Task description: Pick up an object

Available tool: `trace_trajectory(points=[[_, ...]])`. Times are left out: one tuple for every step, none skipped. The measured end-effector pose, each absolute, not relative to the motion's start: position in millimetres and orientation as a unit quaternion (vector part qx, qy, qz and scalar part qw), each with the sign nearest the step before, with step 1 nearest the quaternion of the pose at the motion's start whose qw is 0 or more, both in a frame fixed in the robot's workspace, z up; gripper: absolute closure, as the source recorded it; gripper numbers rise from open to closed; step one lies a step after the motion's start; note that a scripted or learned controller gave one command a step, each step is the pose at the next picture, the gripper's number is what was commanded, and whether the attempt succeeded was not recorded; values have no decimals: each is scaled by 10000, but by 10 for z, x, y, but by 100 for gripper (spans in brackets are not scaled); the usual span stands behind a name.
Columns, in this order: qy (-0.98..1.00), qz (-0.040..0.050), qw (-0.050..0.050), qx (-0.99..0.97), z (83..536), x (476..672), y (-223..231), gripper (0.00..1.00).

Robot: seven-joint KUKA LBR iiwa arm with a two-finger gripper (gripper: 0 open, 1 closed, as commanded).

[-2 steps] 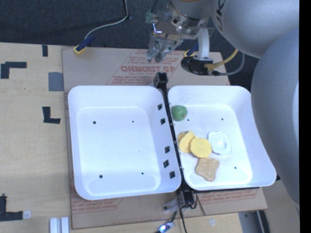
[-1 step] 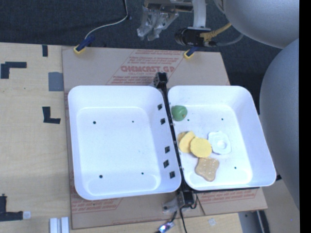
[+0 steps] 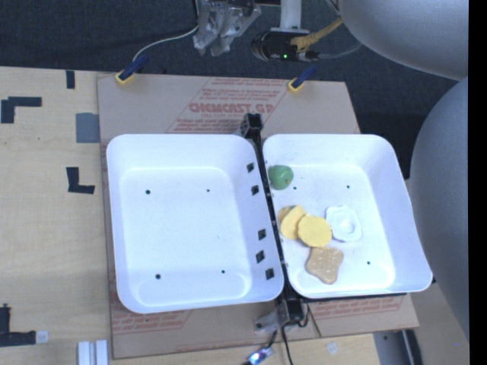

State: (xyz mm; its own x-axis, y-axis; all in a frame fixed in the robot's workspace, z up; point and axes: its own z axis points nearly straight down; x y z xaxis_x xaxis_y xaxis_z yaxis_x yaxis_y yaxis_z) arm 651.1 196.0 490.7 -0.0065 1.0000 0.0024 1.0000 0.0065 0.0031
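Note:
The right bin (image 3: 402,196) holds several small items: a green round piece (image 3: 281,176) near the divider, two yellow discs (image 3: 291,220) (image 3: 314,231) overlapping each other, a white egg-like piece (image 3: 345,223) beside them, and a tan biscuit-shaped piece (image 3: 325,264) toward the front. My gripper (image 3: 217,35) hangs high at the top of the view, beyond the far edge of the bench and well away from both bins. Nothing recognisable shows at its tip.
The left bin (image 3: 114,204) sits beside the right one on a cardboard sheet (image 3: 228,105). Yellow-and-blue clamps (image 3: 129,70) (image 3: 302,77) hold the sheet's far corners. The grey arm body (image 3: 426,21) fills the upper right.

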Motion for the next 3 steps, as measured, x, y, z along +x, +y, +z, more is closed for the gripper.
trace_trajectory(points=[[7096, 13, -3, 7046, 5379, 5850, 2361, 100], [7081, -17, -10, 7061, 5142, 5224, 2216, 100], [7087, 8, 0, 7055, 5364, 4935, 2339, 100]])
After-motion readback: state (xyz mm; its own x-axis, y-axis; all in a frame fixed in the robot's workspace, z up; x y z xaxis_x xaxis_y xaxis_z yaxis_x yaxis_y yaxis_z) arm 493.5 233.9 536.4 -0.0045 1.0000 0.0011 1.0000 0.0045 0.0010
